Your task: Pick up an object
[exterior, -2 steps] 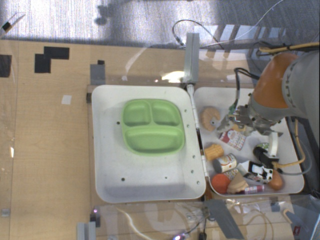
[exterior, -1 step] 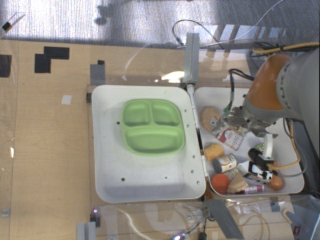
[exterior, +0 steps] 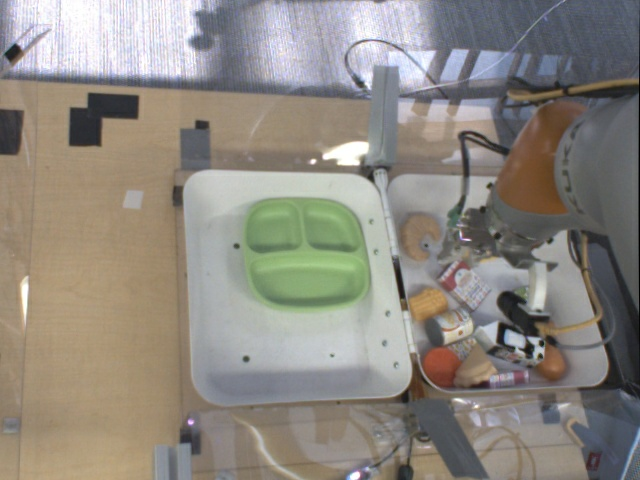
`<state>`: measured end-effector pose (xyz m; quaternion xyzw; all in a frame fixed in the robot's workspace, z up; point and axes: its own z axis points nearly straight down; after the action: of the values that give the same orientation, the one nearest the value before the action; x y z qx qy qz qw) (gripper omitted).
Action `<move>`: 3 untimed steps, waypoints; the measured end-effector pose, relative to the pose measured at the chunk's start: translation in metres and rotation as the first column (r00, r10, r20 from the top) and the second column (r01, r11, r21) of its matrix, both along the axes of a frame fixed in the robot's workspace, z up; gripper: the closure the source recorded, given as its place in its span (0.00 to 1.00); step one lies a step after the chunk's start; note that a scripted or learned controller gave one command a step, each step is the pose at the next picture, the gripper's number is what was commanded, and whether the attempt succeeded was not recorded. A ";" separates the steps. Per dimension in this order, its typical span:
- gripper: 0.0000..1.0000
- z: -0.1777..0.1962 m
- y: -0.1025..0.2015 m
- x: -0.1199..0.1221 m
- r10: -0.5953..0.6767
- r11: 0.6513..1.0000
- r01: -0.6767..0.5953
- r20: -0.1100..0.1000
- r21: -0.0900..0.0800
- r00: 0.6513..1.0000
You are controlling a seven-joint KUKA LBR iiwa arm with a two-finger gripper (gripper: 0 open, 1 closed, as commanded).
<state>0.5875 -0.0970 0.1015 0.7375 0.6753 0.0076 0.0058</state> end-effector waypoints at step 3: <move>0.00 0.013 0.014 -0.002 0.153 0.988 -0.154 -0.018 -0.002 0.988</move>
<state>0.5858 -0.0832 0.1146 0.6834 0.7301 0.0004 0.0005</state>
